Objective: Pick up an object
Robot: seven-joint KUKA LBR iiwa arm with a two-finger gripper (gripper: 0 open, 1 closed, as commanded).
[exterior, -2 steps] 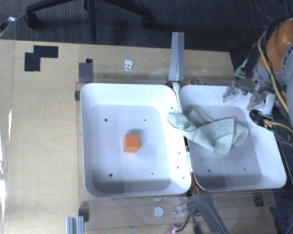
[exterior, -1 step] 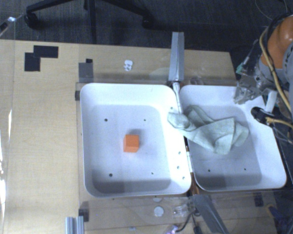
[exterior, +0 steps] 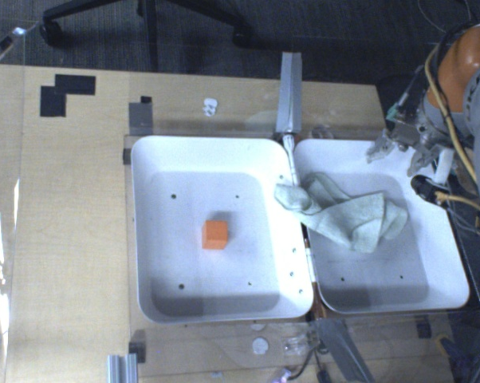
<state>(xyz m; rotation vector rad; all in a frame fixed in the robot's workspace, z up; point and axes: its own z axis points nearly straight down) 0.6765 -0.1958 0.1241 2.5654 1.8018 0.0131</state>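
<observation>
Pale wooden bench top [exterior: 64, 214] is seen from above at a slant, with dark carpet and the black legs of a chair base [exterior: 148, 10] beyond its far edge. Two shallow white plastic bins are set side by side on it, touching along their inner rims.

A small orange cube [exterior: 215, 234] is seen lying alone on the floor of the left white bin [exterior: 144, 214], a little left of that bin's middle and well apart from every wall.

A crumpled grey-green cloth [exterior: 348, 214] is seen in the right white bin [exterior: 439, 286], spread across the far half of its floor. One end of the cloth is draped onto the shared rim between the two bins, near their far corners.

A grey metal bar [exterior: 289, 94] is seen standing at the bench's far edge, in line with the seam between the bins. Black tape patches [exterior: 64, 92] are stuck near the bench's far left corner.

The two-finger gripper [exterior: 399, 152] is seen over the far right corner of the right bin, near the rim and apart from the cloth. The grey arm with an orange band [exterior: 467, 62] is seen above it at the right edge, with looped cables hanging beside it. Nothing is seen between the claw's fingers; how far they are spread cannot be told.
</observation>
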